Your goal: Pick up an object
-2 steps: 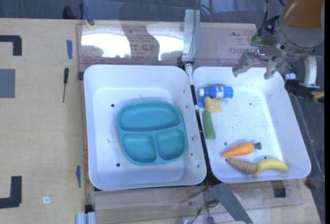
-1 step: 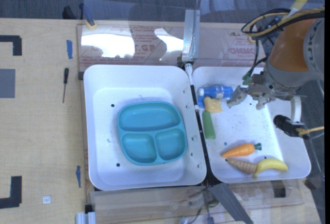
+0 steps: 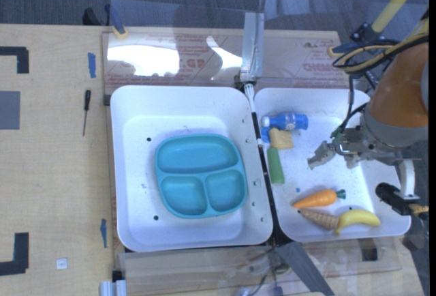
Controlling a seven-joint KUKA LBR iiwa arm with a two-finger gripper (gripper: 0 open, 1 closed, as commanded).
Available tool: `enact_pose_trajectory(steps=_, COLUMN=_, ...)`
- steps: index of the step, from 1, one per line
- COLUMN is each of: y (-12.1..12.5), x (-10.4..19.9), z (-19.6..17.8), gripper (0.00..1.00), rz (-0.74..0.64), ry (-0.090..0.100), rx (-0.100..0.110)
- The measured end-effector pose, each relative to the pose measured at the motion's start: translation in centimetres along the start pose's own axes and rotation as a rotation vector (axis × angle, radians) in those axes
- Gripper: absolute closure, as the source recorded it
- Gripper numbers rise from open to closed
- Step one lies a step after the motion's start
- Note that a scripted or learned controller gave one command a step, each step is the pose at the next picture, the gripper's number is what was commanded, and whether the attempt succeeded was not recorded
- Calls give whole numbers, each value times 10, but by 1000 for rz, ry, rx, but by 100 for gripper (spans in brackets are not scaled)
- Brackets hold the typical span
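Note:
The right bin (image 3: 313, 107) holds a blue bottle (image 3: 286, 122), a pale yellow piece (image 3: 281, 139) and a green stick (image 3: 275, 165) along its left side. An orange carrot (image 3: 317, 199), a tan cone (image 3: 321, 219) and a yellow banana (image 3: 359, 219) lie near its front edge. My gripper (image 3: 328, 149) hangs over the middle right of this bin, above bare floor between the bottle and the carrot. It is open, with nothing between its fingers.
The left bin (image 3: 129, 151) holds a teal three-compartment plate (image 3: 199, 174). A metal divider post (image 3: 252, 49) rises behind the wall between the bins. The arm's orange band (image 3: 402, 93) and cables (image 3: 361, 49) overhang the right bin's far right corner.

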State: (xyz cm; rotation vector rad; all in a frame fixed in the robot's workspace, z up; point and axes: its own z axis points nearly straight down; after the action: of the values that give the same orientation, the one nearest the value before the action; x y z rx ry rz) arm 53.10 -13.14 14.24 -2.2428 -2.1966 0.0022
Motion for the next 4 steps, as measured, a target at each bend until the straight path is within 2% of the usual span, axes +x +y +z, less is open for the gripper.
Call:
enact_pose_trajectory(steps=1, y=45, x=36, z=-39, gripper=0, rz=-27, ry=0, rx=-7)
enact_pose_trajectory(steps=2, y=-29, x=9, z=-5, gripper=0, rz=151, ry=1, rx=3)
enact_pose_trajectory(steps=3, y=-49, x=-3, z=55, gripper=0, rz=81, ry=0, rx=-9)
enact_pose_trajectory(steps=4, y=47, x=17, z=55, gripper=0, rz=102, ry=0, rx=-9)
